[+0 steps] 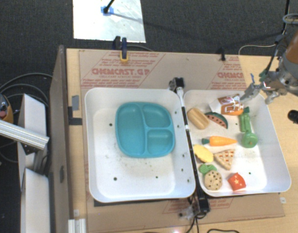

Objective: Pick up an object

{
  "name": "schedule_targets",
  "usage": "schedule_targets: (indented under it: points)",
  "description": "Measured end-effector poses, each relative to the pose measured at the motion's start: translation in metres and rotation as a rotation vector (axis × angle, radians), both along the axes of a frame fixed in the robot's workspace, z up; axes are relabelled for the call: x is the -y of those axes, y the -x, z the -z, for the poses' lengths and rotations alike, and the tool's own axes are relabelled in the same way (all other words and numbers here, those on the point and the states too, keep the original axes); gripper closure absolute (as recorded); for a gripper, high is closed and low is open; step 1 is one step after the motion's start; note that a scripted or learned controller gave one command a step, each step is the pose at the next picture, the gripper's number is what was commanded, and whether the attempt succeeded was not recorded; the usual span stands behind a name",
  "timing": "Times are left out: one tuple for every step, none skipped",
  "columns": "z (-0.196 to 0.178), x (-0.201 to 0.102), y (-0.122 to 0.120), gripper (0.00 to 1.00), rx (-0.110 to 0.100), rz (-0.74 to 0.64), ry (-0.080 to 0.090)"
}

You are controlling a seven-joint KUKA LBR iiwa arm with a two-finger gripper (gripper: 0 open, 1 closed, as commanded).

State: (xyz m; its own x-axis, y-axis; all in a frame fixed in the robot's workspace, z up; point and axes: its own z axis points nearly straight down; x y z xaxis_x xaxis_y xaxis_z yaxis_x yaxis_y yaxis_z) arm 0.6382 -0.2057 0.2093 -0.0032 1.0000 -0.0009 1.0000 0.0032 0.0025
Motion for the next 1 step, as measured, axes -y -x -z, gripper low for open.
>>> schedule_targets:
  points:
    - [0.1263,0.0,0.0276,0.0,-0.011,0.003,-0.003]
